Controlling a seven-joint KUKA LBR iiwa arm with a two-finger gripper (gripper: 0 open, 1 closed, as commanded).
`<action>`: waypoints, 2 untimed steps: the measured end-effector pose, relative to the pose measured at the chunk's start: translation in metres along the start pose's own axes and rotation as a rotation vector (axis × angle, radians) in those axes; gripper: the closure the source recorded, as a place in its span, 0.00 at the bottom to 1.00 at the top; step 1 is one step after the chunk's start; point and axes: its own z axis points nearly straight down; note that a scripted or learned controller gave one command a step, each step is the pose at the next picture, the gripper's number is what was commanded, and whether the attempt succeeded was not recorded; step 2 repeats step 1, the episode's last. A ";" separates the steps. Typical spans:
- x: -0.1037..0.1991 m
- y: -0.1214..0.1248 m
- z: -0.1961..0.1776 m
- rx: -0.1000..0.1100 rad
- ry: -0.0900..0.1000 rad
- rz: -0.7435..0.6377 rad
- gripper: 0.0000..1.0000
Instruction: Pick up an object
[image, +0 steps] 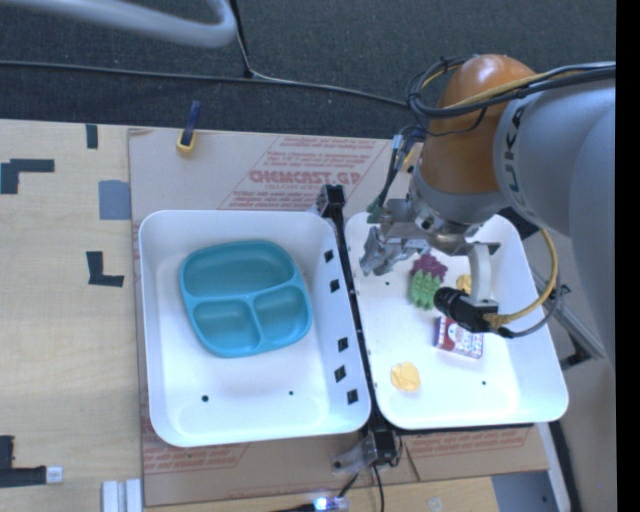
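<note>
Objects lie scattered in the right bin (520, 385): a green knobbly toy (423, 289) with a small purple piece (431, 266) just above it, a red and white carton (459, 340) lying flat to their lower right, a yellow lump (405, 376) near the bin's front, and a small yellow bit (464, 285) by the green toy. All rest on the bin floor, none lifted. The left bin (170, 400) holds a teal divided plate (245, 297) with three compartments, set toward its back half. The grey arm (560, 150) reaches in over the right bin, and its gripper (378, 255) hangs just left of the green toy, close to the divider between bins; whether it is released or clenched, I cannot tell.
</note>
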 end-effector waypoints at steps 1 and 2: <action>0.048 0.002 0.015 0.002 -0.001 0.001 1.00; 0.048 0.002 0.015 0.002 -0.001 0.001 1.00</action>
